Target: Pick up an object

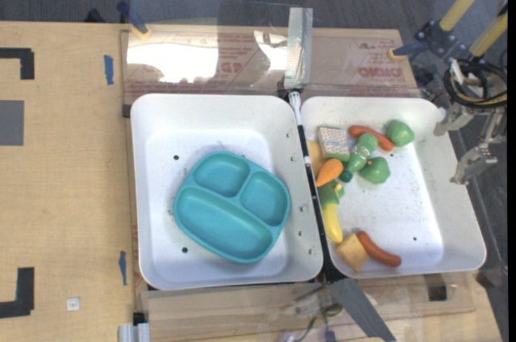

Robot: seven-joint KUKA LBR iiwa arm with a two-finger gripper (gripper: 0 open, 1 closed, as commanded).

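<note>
Both white bins [153, 123] look like smooth moulded plastic with a soft sheen, and the teal divided plate [232, 207] is matt plastic. The toy foods, such as the yellow banana [330, 221] and red sausage [379, 249], look like glossy plastic. The bench top [60, 171] looks like matt, unpainted wood board.

The table [64, 171] has a light brown top w/ black angle marks at its left side and small blue tape pieces near the bins. Directly on it sit two shallow white bins side by side, touching at the middle: the left bin [153, 131] and the right bin [435, 211]. Behind the bins lies a flat cardboard sheet [347, 58] w/ red print, and a shiny clear cover is over its left part.
</note>
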